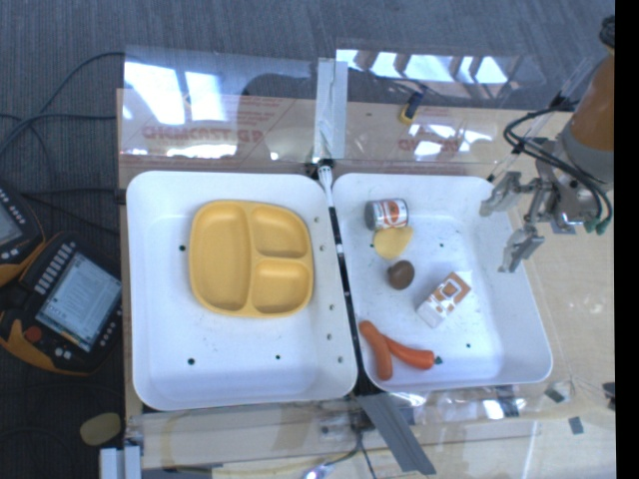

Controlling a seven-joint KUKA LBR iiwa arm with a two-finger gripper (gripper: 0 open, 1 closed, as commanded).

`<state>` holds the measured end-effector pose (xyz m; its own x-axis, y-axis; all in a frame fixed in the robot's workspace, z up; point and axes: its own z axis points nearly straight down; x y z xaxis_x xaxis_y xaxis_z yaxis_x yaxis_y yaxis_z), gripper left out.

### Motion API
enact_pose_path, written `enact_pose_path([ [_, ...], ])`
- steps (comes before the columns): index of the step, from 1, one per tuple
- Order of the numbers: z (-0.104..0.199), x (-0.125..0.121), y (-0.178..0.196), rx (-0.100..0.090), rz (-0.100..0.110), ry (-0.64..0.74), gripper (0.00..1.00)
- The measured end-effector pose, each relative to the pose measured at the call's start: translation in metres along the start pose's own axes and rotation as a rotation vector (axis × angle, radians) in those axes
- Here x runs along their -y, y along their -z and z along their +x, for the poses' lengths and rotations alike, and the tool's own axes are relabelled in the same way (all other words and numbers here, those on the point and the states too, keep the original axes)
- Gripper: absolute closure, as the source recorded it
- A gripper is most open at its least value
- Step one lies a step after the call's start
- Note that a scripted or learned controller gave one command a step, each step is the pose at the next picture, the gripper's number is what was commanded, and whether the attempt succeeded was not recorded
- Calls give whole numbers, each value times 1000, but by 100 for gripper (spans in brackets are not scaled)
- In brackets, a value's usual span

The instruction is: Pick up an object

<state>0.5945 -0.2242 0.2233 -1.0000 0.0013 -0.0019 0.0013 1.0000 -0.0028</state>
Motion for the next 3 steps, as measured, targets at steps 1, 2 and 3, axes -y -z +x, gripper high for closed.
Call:
enact_pose_path([
  [1,-24,-36,-105,30,12,36,0],
  [2,-67,-82,-132,1,0,-146,0],
  [3,-71,-82,-121,16,7,-145,100],
])
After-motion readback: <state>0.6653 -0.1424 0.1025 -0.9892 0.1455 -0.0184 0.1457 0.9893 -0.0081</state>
